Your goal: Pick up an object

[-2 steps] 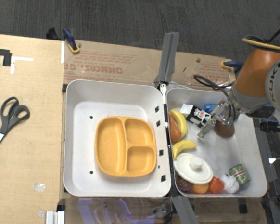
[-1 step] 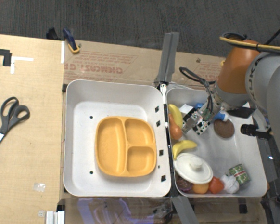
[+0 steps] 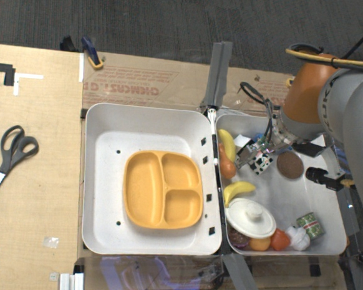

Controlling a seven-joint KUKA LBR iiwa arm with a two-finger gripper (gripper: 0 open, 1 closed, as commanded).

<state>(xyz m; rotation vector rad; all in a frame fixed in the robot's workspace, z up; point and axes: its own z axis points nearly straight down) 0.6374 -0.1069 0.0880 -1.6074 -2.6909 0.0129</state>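
Note:
My gripper (image 3: pixel 260 156) is down in the right bin (image 3: pixel 327 203), at its far left part, under the orange band of the arm (image 3: pixel 311 89). Right beside it, on its left, lie a yellow banana (image 3: pixel 226 145) and an orange fruit (image 3: pixel 228 169). A brown round object (image 3: pixel 289 164) sits just to its right. A second banana (image 3: pixel 238 189) lies nearer the front. A white lidded bowl (image 3: pixel 251 217), a red tomato (image 3: pixel 280 240), an orange piece (image 3: pixel 259 244), a purple piece (image 3: pixel 238 240) and a green can (image 3: pixel 310 224) fill the front of the bin.
The left bin (image 3: pixel 105 166) holds a yellow divided plate (image 3: pixel 163 188). Grey-handled scissors (image 3: pixel 9 153) lie on the wooden bench at the left. A metal divider bar (image 3: pixel 217 75) runs between the bins at the back. Cables (image 3: pixel 260 97) hang near the wrist.

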